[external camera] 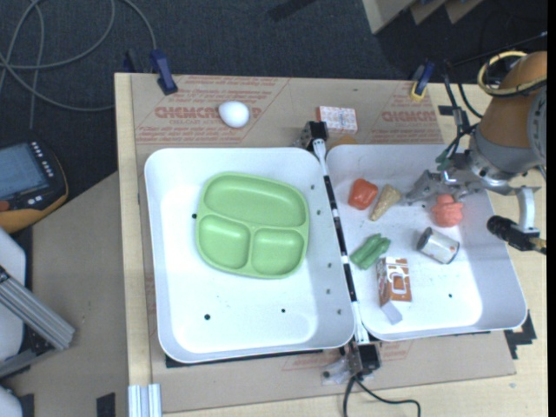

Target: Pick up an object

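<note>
1. Your two-finger gripper (448, 187) hangs at the far right of the right-hand shallow white bin (486, 307), directly over the soft salmon-pink lump (447, 211). That lump is the nearest candidate and, as I judge it, the thing this step is aimed at.

2. Whether the gripper is spread or closed I cannot tell: the metal at the wrist's end is small and blurs into the bin's white, so do not count the lump as held. Nothing here shows it clamped.

3. Before you descend, centre on the lump. It sits just below the tool and seems to touch or nearly touch it; a slight offset would push it toward the bin wall instead of taking it in.

4. Mind the neighbours. The short silver-grey metal can (437, 245) lies on its side just below the lump, close enough to be nudged. The tan cone-shaped piece (386, 201) lies to the tool's left, with the orange-red block (362, 192) beyond it; both are apart from the lump.

5. The green pea-pod-shaped toy (370, 251) and the small orange-and-white carton (394, 283) lie further down and left, well clear.

6. Come straight down, close slowly, then lift a little and check that the lump rises with you. It looks soft and rounded, so it may squirt out sideways.

7. The pale green divided plate (254, 226) in the left bin (174, 311) is well apart; ignore it.
</note>
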Robot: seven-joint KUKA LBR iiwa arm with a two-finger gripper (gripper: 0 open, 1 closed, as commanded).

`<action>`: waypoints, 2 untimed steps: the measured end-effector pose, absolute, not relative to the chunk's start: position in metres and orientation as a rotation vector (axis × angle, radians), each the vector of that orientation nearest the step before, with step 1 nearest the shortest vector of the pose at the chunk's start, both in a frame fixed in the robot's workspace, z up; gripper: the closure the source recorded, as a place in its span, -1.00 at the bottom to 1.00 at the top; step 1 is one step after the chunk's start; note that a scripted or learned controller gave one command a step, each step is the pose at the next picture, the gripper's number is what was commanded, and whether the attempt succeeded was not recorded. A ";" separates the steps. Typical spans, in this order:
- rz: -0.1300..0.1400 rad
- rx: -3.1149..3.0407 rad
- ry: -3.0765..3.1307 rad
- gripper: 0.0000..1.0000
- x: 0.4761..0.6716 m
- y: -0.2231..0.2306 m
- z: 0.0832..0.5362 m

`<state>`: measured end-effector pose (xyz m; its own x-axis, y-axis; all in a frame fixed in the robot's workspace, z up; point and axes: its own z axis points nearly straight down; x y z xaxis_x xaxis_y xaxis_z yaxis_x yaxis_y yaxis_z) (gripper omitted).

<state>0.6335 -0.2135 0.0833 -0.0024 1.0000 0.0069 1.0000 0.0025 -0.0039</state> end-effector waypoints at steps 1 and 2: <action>0.001 -2.220 -2.221 -1.00 0.599 -0.207 0.085; -0.001 -2.222 -2.222 1.00 0.599 -0.207 0.095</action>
<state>0.5992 -0.2074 0.0950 0.0000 1.0000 -0.0002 1.0000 0.0000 0.0012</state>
